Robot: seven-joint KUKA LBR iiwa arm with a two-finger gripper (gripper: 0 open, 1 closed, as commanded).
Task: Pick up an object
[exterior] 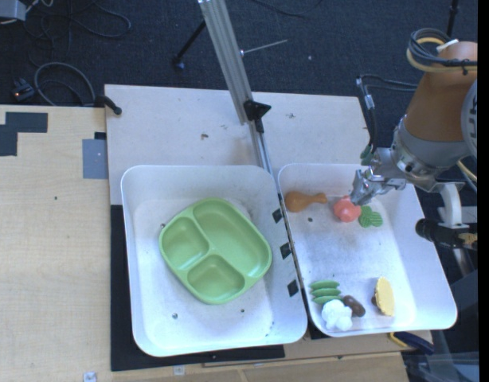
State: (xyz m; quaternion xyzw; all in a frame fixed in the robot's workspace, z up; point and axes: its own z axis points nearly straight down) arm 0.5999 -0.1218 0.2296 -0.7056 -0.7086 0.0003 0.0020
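Observation:
My gripper (362, 191) hangs low over the far part of the right bin (424, 245), coming in from the right. Its tip sits just above and to the right of a small red toy fruit (347, 210), close to it or touching it. A small green toy (371, 219) lies right beside the red one. An orange-brown drumstick toy (304, 201) rests to their left, near the bin's far left corner. The gripper body hides how its tip meets the red fruit.
The right bin's near end holds a green pea pod (325, 291), a white lump (336, 315), a brown piece (354, 305) and a yellow corn toy (384, 296). A green divided plate (215, 249) lies in the left bin (141, 293). A metal rail (232, 62) slants behind the bins.

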